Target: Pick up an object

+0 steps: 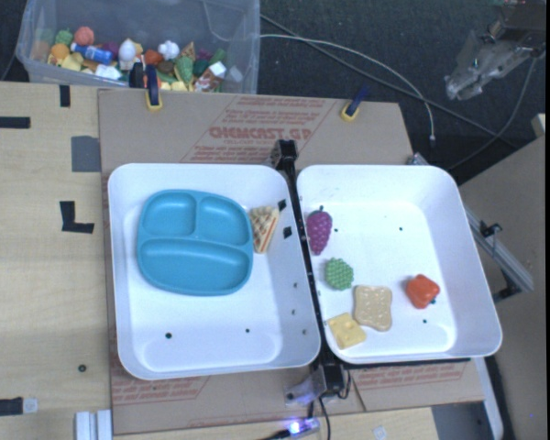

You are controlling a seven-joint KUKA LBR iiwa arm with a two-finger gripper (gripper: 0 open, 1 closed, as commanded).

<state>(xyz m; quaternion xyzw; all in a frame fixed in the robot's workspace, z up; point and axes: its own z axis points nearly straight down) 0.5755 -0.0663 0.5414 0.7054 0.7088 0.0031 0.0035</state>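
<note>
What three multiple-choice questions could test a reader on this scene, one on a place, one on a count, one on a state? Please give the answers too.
1. Where does the blue plate lie?
A. left bin
B. right bin
C. on the cardboard

2. How many toy foods lie in the right bin?
A. two
B. five
C. eight

3. How does the red toy stand to the toast piece?
A. on top of it
B. under it
C. apart from it

Answers: 1 A, it rests inside the left bin. 2 B, grapes, green berry, toast, cheese and red toy. 3 C, white floor shows between them.

grey metal gripper (481, 67), blurred, cables
</note>
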